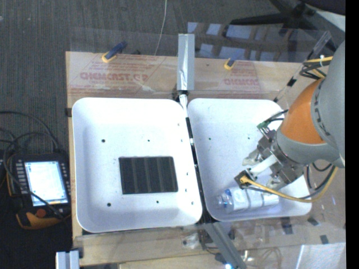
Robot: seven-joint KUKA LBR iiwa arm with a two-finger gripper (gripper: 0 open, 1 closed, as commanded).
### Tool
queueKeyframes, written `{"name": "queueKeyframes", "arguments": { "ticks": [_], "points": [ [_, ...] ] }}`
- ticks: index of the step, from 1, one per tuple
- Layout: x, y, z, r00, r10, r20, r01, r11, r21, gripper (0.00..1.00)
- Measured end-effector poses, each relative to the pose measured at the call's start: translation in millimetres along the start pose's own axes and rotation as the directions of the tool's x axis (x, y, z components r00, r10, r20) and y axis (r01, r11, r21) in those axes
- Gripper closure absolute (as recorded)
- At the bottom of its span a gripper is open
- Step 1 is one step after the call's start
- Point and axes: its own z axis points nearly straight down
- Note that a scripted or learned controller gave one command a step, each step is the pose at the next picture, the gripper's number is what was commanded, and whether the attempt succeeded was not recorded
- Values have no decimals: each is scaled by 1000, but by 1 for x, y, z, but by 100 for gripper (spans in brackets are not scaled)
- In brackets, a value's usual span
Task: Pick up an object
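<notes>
A clear plastic bottle (248, 200) with a blue cap lies on its side along the near wall of the right bin (224, 128). A dark ribbed rectangular pad (148, 174) lies flat in the middle of the left bin (95, 122). My gripper (262, 162) hangs over the right bin's right part, just above and slightly behind the bottle, under the orange band of the arm (303, 122). Nothing can be seen held in it.
The bins share a raised rim down the middle (189, 144). A grey metal post (185, 66) stands behind them on the wooden board. A handheld screen unit (40, 184) lies on the floor at the left.
</notes>
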Motion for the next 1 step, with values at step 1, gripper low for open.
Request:
{"name": "queueKeyframes", "arguments": {
  "ticks": [1],
  "points": [
    [-24,47,-89,1000,-3,0,3,1000,-4,0]
  ]
}}
